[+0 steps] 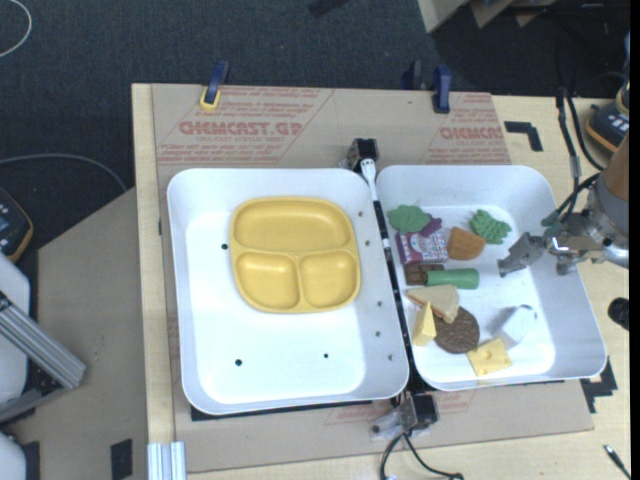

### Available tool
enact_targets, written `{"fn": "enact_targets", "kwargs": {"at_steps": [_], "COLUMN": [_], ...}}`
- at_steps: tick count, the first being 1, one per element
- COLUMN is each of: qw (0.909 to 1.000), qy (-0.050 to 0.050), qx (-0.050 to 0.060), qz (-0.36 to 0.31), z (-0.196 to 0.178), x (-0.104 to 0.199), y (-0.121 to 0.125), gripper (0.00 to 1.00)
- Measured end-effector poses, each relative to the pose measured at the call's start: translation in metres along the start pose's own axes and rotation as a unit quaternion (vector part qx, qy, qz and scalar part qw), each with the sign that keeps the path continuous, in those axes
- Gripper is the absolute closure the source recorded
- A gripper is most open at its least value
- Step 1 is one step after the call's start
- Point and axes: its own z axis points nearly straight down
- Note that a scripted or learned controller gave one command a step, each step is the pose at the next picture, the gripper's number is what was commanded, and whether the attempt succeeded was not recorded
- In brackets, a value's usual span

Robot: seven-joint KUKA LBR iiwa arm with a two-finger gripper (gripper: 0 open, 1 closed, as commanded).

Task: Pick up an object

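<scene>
Across the bench lies a brown sheet of board (300, 118) printed with red lettering, pinned at its far edge by a yellow-tipped clamp (212, 90) on the left and a blue clamp (440, 88) on the right. Beyond the board, dark carpet (150, 18) covers the floor, with a thin white cable looping at far left.

On the board sit two shallow white bins side by side, touching along their inner rims. The left bin (200, 298) holds a yellow divided tray (296, 252), one long compartment on its far side and two smaller ones nearer.

The right bin (570, 338) holds a scatter of toy food along its left half: a green leaf piece (408, 217), a purple packet (424, 244), an orange piece (466, 243), a green ruffled piece (490, 226), a green cylinder (452, 278), a pale wedge (438, 301), a dark brown disc (458, 332), and a yellow cheese block (489, 357) at the near edge.

The gripper (521, 257) reaches in from the right over the right bin, hanging just right of the green cylinder and orange piece. Its grey tip looks bare, with nothing seen between it, but how wide it stands I cannot tell.
</scene>
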Motion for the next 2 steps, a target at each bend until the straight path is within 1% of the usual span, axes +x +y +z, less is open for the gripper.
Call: {"fn": "enact_targets", "kwargs": {"at_steps": [1,2], "qw": [1.0,1.0], "qy": [0.001,0.0], "qx": [0.001,0.001], "qz": [0.0,0.0], "z": [0.063,0.116], "x": [-0.002,-0.001], "y": [0.001,0.0], "gripper": [0.0,0.0]}}
